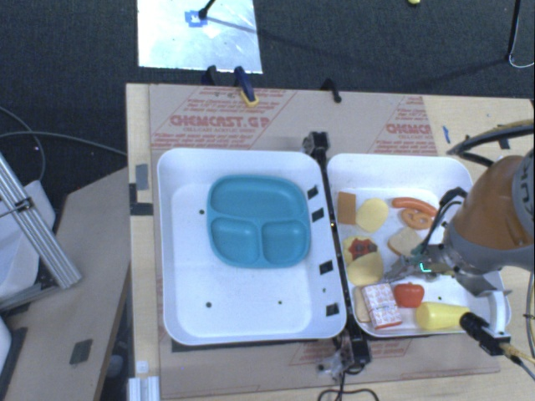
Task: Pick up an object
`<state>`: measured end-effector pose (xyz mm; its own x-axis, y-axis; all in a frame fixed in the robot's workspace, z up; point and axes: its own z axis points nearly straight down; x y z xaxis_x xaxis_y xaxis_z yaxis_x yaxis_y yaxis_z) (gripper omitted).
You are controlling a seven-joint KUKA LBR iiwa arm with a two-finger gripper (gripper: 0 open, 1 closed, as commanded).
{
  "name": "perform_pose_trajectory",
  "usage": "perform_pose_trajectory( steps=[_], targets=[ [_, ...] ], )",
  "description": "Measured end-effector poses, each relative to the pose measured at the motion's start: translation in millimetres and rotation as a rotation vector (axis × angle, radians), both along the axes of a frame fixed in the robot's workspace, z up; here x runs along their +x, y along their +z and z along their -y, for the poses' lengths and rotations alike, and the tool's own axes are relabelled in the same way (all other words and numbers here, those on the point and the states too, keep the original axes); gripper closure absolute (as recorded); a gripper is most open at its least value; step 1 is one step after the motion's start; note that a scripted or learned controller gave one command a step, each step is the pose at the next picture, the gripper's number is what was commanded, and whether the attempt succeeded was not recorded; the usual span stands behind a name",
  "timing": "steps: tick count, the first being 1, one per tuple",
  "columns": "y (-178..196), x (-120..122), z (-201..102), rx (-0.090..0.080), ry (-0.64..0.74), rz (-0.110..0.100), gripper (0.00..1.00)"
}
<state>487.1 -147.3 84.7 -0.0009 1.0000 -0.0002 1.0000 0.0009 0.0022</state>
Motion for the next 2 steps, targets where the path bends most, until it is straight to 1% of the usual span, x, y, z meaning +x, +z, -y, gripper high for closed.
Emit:
perform_pose_trajectory(
  steps=[1,2],
  targets=[
    [-0.1,18.5,2.3,-0.001,0.003,0.001,0.0],
    [-0.6,-1.1,-8.4,0.0,-0.001,-0.002,0.0]
  ],
)
